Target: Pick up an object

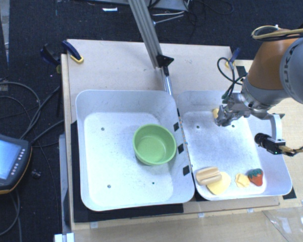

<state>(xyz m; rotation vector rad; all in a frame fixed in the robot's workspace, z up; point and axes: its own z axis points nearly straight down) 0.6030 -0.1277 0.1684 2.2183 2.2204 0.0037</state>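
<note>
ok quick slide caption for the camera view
Arm's claw low in right bin; toy foods along its near edge, green bowl in left bin.

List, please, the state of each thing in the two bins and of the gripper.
Bowl: upright, in the left bin.
Bun: lying in the right bin, touching the yellow piece.
Small yellow piece: lying beside the strawberry.
Gripper: low over the right bin, near a small yellow thing.
</note>
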